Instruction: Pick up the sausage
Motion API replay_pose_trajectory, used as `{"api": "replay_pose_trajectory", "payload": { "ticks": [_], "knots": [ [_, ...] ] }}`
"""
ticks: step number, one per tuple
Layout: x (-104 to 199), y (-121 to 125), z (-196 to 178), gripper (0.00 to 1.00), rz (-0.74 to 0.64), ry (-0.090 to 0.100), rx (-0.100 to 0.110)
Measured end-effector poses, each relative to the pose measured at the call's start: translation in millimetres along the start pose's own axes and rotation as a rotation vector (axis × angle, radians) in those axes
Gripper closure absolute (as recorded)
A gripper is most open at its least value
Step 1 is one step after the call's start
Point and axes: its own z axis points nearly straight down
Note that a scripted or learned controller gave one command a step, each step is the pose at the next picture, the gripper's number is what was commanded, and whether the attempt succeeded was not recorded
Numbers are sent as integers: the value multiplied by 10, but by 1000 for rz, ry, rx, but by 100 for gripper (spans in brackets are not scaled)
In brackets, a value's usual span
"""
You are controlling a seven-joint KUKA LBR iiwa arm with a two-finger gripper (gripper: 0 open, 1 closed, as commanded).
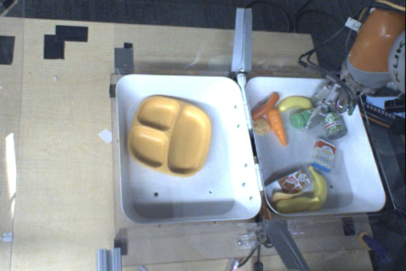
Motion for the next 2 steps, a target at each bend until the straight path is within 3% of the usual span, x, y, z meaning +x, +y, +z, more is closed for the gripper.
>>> {"api": "replay_pose_trajectory", "payload": {
  "ticks": [1,2],
  "knots": [
    [264,-34,-164,0,402,-9,-5],
    [-11,-23,53,0,371,-4,-2]
  ]
}}
